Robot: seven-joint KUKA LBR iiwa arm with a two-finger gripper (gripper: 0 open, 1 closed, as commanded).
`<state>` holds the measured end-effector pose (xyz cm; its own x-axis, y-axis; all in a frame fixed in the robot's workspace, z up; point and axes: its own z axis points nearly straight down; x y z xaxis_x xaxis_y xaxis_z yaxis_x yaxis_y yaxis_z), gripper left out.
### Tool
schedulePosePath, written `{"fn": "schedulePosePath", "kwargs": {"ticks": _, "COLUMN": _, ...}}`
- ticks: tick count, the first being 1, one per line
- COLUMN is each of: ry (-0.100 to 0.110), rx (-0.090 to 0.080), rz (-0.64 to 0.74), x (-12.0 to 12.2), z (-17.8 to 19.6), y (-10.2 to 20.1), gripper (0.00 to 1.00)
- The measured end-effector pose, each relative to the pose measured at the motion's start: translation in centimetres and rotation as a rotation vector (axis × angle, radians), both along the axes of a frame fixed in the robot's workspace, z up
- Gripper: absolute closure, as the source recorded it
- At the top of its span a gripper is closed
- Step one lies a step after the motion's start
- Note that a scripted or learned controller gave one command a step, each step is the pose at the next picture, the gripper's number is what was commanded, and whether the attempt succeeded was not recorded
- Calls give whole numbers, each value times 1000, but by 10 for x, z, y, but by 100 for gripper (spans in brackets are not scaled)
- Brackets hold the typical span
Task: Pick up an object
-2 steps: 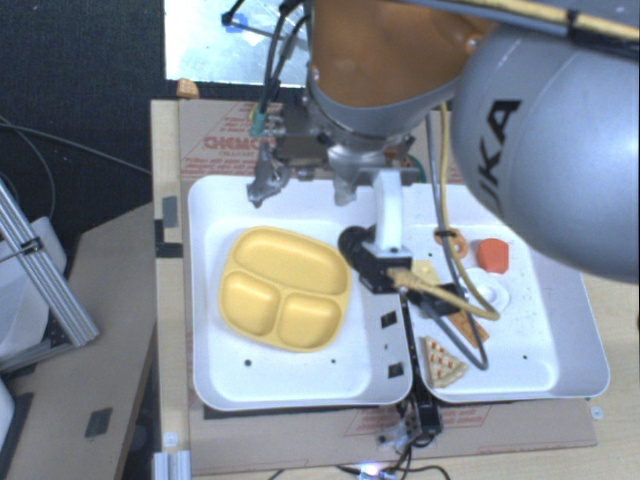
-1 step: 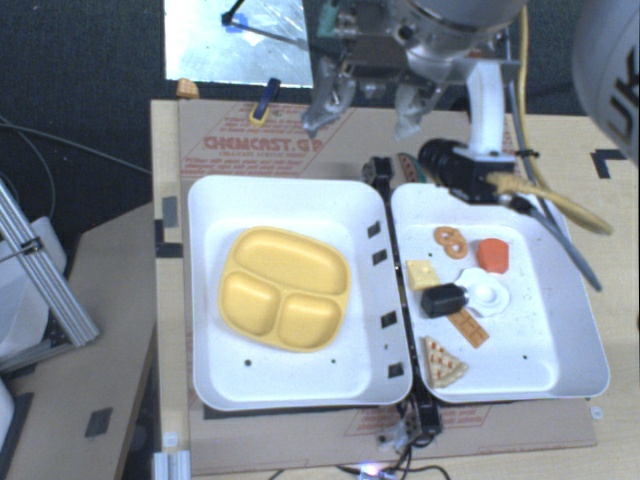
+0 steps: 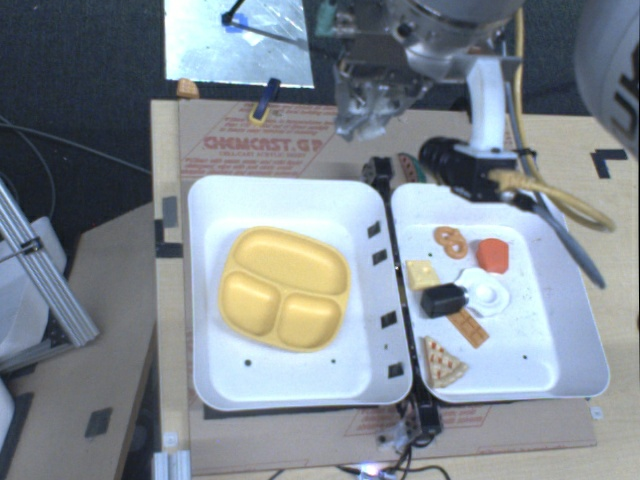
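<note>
Tool [image 3: 368, 108] hangs high over the far edge of the worktop [image 3: 620, 148], above the cardboard sheet [image 3: 250, 143] and beyond both bins; whether its fingers are apart or together I cannot tell, since the metal end is blurred and seen from above. Nothing shows between them, so I judge that no object is held.

Going down in size: the left bin [image 3: 210, 298] carries a yellow divided plate [image 3: 284, 288], lying flat near its middle. The right bin [image 3: 560, 318] holds the smaller things, clustered toward its left half. A red block [image 3: 492, 255] sits near the far side, with a pretzel [image 3: 449, 241] just beside it on its left. Nearer the middle lies a white round piece [image 3: 487, 294], touching a black object [image 3: 441, 299]. A pale yellow cheese-like wedge [image 3: 421, 273] lies just above the black object, a brown cracker strip [image 3: 467, 328] just below it, and a pizza-slice toy [image 3: 444, 361] sits nearest the front rim.

As for progress, the pick appears not yet begun: every candidate rests in a bin, and the tool is well apart from all of them. What remains is the whole job: choosing an item, descending over it, closing, and lifting. The red block looks the easiest target, standing clear of its neighbours.
</note>
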<state>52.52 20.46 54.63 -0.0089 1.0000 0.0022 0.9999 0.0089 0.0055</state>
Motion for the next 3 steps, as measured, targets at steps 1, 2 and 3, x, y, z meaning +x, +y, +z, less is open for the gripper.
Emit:
{"fn": "schedulePosePath", "kwargs": {"ticks": 1, "ry": 6, "rx": -1, "rz": -1, "x": -24, "z": -12, "y": 31, "gripper": 100}}
{"fn": "schedulePosePath", "kwargs": {"ticks": 2, "ry": 4, "rx": -2, "rz": -10, "x": 45, "z": -90, "y": 29, "gripper": 100}}
{"fn": "schedulePosePath", "kwargs": {"ticks": 3, "ry": 6, "rx": -3, "rz": -9, "x": 102, "z": -167, "y": 29, "gripper": 100}}
